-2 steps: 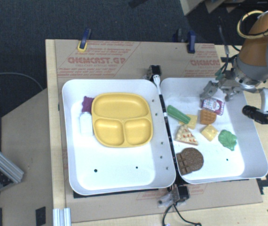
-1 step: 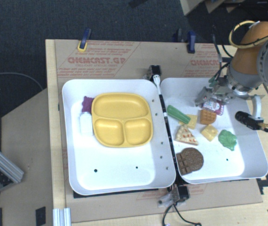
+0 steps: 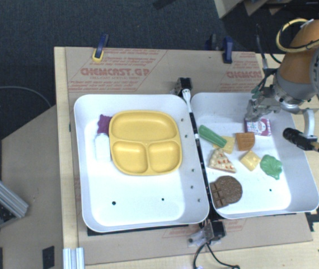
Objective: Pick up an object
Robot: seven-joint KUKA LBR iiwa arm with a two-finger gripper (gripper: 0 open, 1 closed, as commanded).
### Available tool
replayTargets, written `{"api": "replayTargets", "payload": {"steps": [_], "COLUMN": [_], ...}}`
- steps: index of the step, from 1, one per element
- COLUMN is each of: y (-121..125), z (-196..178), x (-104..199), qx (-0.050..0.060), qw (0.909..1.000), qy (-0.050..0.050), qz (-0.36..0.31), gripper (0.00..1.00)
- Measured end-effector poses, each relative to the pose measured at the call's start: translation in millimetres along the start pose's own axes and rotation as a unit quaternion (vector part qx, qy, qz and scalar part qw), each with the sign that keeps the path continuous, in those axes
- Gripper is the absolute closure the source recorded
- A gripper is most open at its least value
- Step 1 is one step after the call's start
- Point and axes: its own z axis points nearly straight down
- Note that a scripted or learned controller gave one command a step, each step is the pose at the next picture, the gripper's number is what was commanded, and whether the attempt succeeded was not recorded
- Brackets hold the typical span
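The gripper [image 3: 254,115] hung low over the far part of the right white bin [image 3: 299,198], right above a small red-and-white packet [image 3: 262,128]; whether it was grasping anything I could not tell. Nearby lay an orange block [image 3: 245,141], a green stick [image 3: 211,136], a waffle wedge [image 3: 221,161], a yellow cube [image 3: 249,161], a green leaf [image 3: 271,166] and a brown cookie [image 3: 226,190]. The left white bin [image 3: 142,209] held a yellow divided plastic tray [image 3: 145,141].
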Motion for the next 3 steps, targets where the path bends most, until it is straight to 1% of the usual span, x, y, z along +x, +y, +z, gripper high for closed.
{"api": "replayTargets", "payload": {"steps": [1,2,3], "y": [3.5,5.9,-35.1], "z": [-65.1,-120.0,-128.6], "x": [-4.0,-4.9,26.7], "qx": [0.002,0.002,0.008], "qw": [1.0000,1.0000,1.0000], "qy": [0.001,0.001,0.004], "qz": [0.001,0.001,0.000], "gripper": [1.00,1.00,1.00]}}
